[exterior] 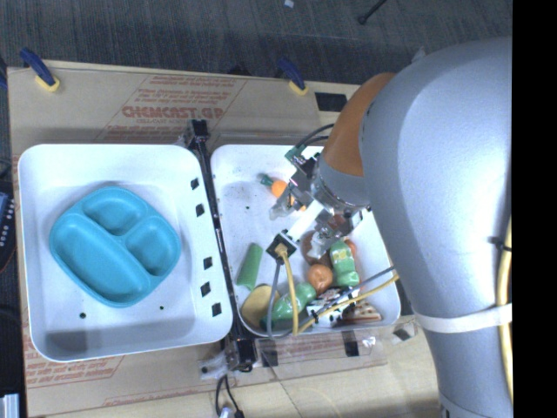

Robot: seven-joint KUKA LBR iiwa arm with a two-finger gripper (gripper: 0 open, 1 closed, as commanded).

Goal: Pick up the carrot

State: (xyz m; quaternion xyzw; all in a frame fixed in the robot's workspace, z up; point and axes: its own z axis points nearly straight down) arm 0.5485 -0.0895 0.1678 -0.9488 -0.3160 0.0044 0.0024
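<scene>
Currently my grey arm (444, 190) reaches in from the right and hangs over the right-hand white bin (228, 225) of two that sit side by side on the table. My gripper (324, 233) is low over the middle of that bin, partly hidden by my own wrist, and I cannot tell how it stands or whether it grips anything.

Near the bin's far edge lies a small orange piece with a green tip, which I take to be the carrot (277, 188). It sits just beside my wrist, apart from the gripper's tip. Toward the near end of the bin lies a jumble of toy food: a green stick-shaped piece (251, 266), a round orange-brown piece (320, 277), a yellowish piece (256, 303), and others I cannot name. The left bin (35, 233) holds a blue divided plate (113, 245).

As I judge it, I am at the approach step and the pickup is not done. Next I would need to shift toward the far edge, centre over the carrot, and descend without snagging the loose cables (287, 294).
</scene>
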